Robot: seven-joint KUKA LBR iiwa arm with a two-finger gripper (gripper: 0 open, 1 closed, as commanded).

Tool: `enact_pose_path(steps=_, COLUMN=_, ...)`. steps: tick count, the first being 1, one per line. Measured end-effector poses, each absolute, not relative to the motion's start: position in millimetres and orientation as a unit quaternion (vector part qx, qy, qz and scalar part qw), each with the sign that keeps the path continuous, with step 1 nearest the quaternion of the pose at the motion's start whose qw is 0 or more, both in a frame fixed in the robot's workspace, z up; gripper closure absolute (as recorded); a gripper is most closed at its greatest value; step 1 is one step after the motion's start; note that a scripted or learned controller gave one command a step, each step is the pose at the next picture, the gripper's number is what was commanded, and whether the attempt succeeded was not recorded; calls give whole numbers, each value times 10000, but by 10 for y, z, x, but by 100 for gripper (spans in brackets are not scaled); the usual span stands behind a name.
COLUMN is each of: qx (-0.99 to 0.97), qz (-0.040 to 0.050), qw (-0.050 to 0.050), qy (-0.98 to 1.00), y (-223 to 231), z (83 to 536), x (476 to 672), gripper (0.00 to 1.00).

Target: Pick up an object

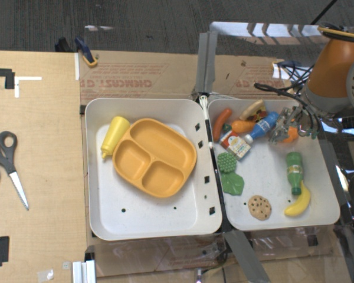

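Where toys crowd, claw (pixel 290 128) touches orange piece (pixel 292 135).

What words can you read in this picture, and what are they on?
Cardboard sheet behind the bins: red print, upside down and too blurred to read for sure.
Small bottle with a white label in the right bin: label too small to read.
Green bottle: label too small to read.
Nothing else carries readable text.

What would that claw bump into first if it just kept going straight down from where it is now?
Probably the small orange piece right under the gripper, at the back of the right bin. The blue bottle lies just beside it. Depth is hard to judge from this slanted view.
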State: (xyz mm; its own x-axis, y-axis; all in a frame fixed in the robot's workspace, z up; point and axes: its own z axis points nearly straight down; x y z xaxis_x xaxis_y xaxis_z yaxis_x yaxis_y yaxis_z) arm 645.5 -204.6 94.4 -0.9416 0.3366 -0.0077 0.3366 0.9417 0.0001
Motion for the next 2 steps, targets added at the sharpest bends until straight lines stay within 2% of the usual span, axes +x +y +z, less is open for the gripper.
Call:
enact_pose_path(steps=1, qx=726, qz=0, qw=27, qy=9974, y=-1426, z=2185, x=5964, gripper=100)
enact_pose_path(steps=2, qx=725, qz=0, qw=22, qy=9974, y=-1427, z=2180, x=5962, gripper=0)
